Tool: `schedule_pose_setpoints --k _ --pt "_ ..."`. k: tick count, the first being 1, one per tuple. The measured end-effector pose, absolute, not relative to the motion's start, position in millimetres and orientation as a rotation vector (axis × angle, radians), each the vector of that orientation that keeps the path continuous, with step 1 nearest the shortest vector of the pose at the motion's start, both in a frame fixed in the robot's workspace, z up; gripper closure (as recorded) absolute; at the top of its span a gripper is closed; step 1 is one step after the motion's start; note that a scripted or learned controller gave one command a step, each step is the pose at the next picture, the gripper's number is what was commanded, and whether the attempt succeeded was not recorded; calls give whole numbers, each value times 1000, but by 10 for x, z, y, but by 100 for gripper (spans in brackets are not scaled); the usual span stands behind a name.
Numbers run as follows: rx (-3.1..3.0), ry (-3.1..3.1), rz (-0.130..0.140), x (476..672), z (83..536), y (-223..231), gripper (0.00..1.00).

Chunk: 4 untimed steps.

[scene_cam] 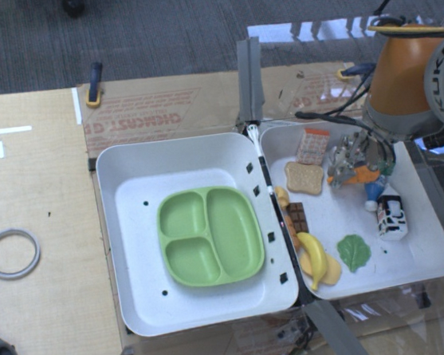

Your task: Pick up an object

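A pale wooden table [30, 180] carries two shallow white bins side by side, seen from above at a slant. The left bin [126, 249] holds a green divided plate [211, 236] with three compartments. The right bin [424, 256] holds the loose items. A grey arm with an orange band [402, 70] reaches in from the right, and its gripper [350, 157] sits low over the upper middle of the right bin. Whether the gripper is spread or closed cannot be told, since its tip is a blur of metal. Just beside the tip, on its right and slightly below, lies an orange object [364, 174], touching or nearly touching it, with a small blue piece [374, 189] below that. To the gripper's left are a slice of bread [305, 178] and a pink patterned card [311, 147] above it. Further down the bin lie a black-and-white carton [391, 217], a green leaf [354, 251], a banana [314, 258] and a chocolate bar [296, 218]. The orange object looks like the nearest candidate, so a grasp would likely need only a small shift right and down.
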State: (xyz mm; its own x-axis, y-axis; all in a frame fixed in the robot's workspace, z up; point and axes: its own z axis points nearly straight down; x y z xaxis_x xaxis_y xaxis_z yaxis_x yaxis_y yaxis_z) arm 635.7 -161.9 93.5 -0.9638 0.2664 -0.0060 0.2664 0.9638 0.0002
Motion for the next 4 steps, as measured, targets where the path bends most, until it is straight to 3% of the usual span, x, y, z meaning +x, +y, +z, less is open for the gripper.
schedule_pose_setpoints --k 1,2,3,4 --pt "421 3107 -1 6358 935 -1616 0" --pt "449 3105 1 6340 931 -1043 0" --pt "211 3132 0 5713 924 -1455 0" --pt "395 3112 0 5869 929 -987 0"
